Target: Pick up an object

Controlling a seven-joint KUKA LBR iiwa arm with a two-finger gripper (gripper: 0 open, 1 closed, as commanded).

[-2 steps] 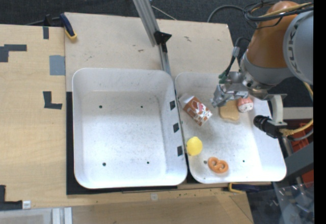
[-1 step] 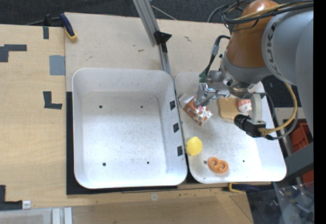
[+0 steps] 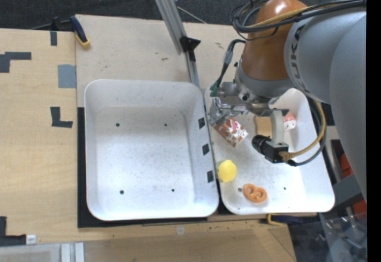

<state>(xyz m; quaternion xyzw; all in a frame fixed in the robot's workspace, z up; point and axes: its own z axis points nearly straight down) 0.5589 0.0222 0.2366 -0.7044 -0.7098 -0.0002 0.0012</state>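
My claw hangs over the red-and-white packet by the right bin's left wall, grip state impossible to tell, and a slanted, crinkly packet there could slide off or jam against that wall

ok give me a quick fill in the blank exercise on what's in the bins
1. The yellow ball lies in the ____ bin.
2. The pretzel is ____ in colour.
3. The gripper is above the red and white ____.
4. The pretzel lies nearer the bench's ____ edge than the ball does.

Missing words: right; orange; packet; front
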